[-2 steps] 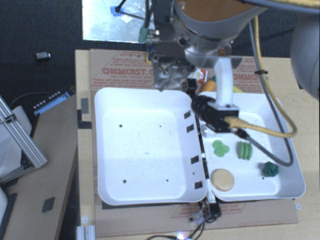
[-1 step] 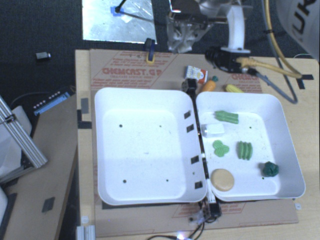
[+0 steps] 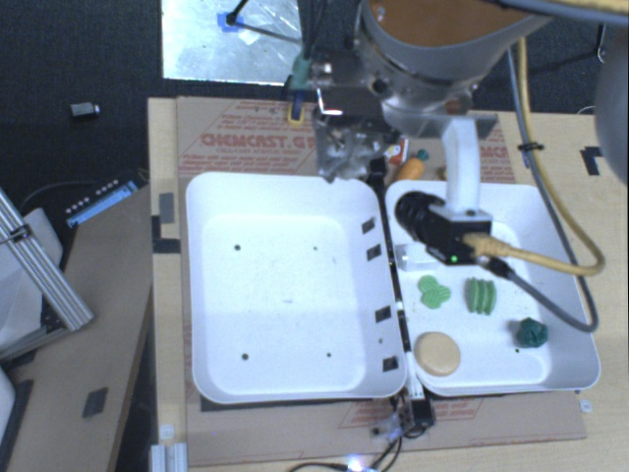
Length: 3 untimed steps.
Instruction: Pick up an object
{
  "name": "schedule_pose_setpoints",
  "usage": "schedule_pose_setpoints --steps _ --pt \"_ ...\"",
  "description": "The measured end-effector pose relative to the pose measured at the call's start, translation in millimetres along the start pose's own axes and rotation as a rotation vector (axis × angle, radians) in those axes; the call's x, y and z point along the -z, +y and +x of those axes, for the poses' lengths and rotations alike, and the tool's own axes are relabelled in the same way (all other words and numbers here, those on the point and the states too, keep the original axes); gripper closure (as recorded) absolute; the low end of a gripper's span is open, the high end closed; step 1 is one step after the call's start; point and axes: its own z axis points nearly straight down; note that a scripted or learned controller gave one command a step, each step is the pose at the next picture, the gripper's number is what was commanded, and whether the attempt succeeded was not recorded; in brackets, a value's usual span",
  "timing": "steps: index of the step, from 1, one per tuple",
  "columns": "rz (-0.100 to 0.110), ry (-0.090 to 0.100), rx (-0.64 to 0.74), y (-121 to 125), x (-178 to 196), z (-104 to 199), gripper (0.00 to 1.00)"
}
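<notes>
Lying nearest the lower edge of the frame, a printed cardboard sheet point(image 3: 256, 416) covers the bench point(image 3: 108, 362) and carries two shallow white bins side by side, the left bin point(image 3: 285, 293) and the right bin point(image 3: 491, 360), joined along their middle by a row of small dark clips point(image 3: 383, 313). All the loose objects sit in the right bin. A tan round disc point(image 3: 437, 352) rests near its lower left corner, a dark green lump point(image 3: 532, 333) lies toward its lower right, and just above them a flat, lobed green piece point(image 3: 432, 291) and a ridged green piece point(image 3: 480, 295) lie close together but apart. Farther back, an orange object point(image 3: 413, 168) rests at the right bin's far rim. Just to its left the end effector point(image 3: 346, 165) hangs over the far edge where the two bins meet, beneath the grey arm point(image 3: 442, 28) and its orange band. Whether it is wide or narrow cannot be told, and nothing is seen held in it. At the upper left of the frame, a silvery panel point(image 3: 231, 23) lies on the dark floor point(image 3: 69, 28).
</notes>
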Motion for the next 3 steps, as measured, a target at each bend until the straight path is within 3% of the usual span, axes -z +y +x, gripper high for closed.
schedule_pose_setpoints --steps 1,2,3 --pt "-0.002 -0.001 -0.006 4 -1 14 1.00" --pt "-0.004 -0.004 -0.021 45 -1 -96 1.00" --pt "-0.001 -0.001 -0.002 10 -1 -55 1.00"
